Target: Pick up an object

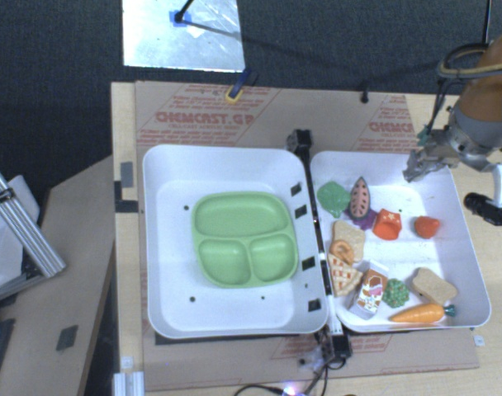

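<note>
Carrot point(419, 313) lies at our right bin's point(474, 280) near edge, long axis crosswise. We log the hand point(418, 165) over the far rim, nothing gripped, opening unclear; toy food lies nearer the camera.

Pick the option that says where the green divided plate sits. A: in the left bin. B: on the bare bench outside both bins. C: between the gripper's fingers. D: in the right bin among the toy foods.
A: the green divided plate lies flat inside the left bin, while the toy foods sit in the right bin.
</note>
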`<state>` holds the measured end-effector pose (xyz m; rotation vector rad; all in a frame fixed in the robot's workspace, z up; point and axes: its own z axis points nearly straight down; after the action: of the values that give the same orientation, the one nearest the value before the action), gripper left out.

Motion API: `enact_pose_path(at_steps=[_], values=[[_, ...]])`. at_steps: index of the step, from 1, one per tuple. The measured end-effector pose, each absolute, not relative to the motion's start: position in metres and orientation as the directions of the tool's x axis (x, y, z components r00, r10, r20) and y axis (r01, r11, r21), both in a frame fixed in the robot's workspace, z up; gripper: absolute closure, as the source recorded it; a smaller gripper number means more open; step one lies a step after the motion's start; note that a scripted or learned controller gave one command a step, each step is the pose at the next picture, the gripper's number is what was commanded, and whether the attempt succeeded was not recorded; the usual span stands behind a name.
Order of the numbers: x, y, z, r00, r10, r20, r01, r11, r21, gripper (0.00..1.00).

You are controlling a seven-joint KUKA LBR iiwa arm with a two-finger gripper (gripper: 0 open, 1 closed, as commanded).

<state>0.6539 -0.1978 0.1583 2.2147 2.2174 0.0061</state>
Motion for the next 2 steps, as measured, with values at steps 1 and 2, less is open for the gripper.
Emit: enact_pose_path(at_steps=[1,2], values=[[0.6628,-0.194,0.2202,-0.006,1.0,-0.002,1.0,0.006,0.009,1.0],[0.6637,-0.194,0.225,-0.006,1.0,-0.001,1.0,0.006,0.004,1.0]])
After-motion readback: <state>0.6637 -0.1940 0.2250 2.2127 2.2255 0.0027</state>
